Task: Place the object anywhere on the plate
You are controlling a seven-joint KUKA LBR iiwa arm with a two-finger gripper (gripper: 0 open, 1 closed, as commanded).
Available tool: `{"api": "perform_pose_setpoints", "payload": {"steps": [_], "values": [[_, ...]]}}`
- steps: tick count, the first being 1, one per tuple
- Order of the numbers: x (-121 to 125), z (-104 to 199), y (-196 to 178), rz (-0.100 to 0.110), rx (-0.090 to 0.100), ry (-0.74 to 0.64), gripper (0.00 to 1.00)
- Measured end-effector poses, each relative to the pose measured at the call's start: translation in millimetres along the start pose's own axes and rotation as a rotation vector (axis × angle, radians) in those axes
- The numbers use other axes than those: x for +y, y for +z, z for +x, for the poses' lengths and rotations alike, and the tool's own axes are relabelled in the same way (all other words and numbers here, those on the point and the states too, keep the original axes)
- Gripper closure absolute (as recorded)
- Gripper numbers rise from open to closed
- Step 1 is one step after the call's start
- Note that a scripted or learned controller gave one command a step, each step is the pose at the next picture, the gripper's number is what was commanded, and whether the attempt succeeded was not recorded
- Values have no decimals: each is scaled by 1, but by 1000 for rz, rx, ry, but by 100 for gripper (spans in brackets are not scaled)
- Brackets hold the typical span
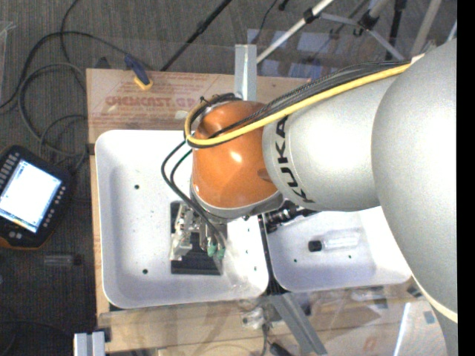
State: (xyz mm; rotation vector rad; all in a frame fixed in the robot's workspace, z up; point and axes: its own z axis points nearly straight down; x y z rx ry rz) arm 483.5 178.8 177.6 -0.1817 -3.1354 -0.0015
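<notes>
Orange-banded arm [230,162] hung low over the left bin [126,199], its pincer [194,247] near that bin's right wall, grip unclear from where I stood, while a small clear marker-like object [335,242] lay in the right bin [371,269].

The arm [349,147] is cut off by the right edge and covers much of the right bin [297,269]. The gripper [194,247] is partly hidden beneath the wrist; its finger state cannot be told.

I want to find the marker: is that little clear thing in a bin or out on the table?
In. The clear marker lies flat inside the right white bin.
</notes>
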Motion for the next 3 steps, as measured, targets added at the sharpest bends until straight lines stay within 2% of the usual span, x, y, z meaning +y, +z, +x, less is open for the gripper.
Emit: {"api": "perform_pose_setpoints", "payload": {"steps": [1,2,3], "values": [[13,1,-46,0,-2,-205,100],[45,2,9,0,3,-37,100],[54,6,-93,0,-3,-337,100]]}}
